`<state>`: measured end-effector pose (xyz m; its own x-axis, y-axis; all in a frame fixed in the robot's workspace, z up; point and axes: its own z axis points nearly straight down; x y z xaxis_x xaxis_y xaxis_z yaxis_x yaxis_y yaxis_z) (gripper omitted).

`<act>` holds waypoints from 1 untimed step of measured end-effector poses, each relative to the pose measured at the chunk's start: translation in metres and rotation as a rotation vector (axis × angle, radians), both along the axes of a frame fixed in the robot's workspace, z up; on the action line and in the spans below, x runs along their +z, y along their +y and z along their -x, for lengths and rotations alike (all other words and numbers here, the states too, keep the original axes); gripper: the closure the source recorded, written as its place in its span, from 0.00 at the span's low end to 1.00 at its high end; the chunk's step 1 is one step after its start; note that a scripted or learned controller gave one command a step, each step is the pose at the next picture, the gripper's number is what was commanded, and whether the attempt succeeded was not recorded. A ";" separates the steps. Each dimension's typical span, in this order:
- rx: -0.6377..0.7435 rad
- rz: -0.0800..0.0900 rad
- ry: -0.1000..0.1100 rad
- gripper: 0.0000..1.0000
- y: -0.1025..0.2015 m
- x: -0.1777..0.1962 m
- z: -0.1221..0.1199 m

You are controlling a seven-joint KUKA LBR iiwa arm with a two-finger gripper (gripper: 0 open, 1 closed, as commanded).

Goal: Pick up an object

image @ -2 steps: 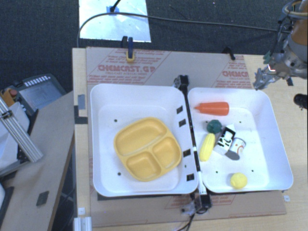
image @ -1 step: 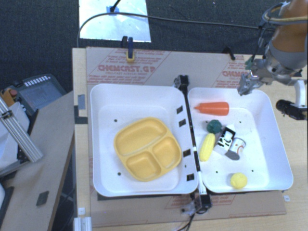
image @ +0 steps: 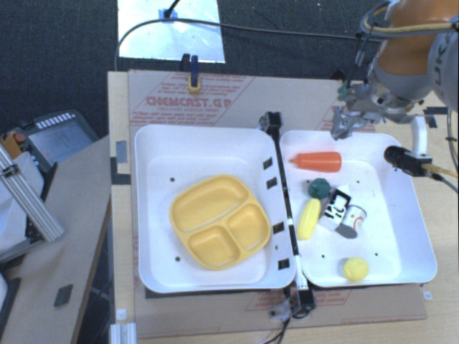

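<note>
Objects in the shallow white right-hand bin point(image: 401, 256), positions relative to it:
- smooth orange plastic carrot point(image: 316, 162), lying on its side near the far wall, tip pointing left
- small dark green rounded lump point(image: 319, 188), left of centre
- yellow plastic banana-like piece point(image: 309, 218), lying lengthwise along the left wall
- white can with black print point(image: 342, 212), tipped over at centre, beside the banana-like piece
- small yellow lemon-like ball point(image: 356, 269), near the front wall

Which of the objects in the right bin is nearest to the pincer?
The carrot. It lies at the bin's far end, just below the pincer; the corn and lemon lie farther toward the front.
</note>
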<state>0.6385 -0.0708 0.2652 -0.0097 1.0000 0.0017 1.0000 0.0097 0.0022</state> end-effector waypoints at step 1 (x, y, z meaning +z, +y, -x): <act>-0.001 0.000 0.001 1.00 0.053 0.000 0.008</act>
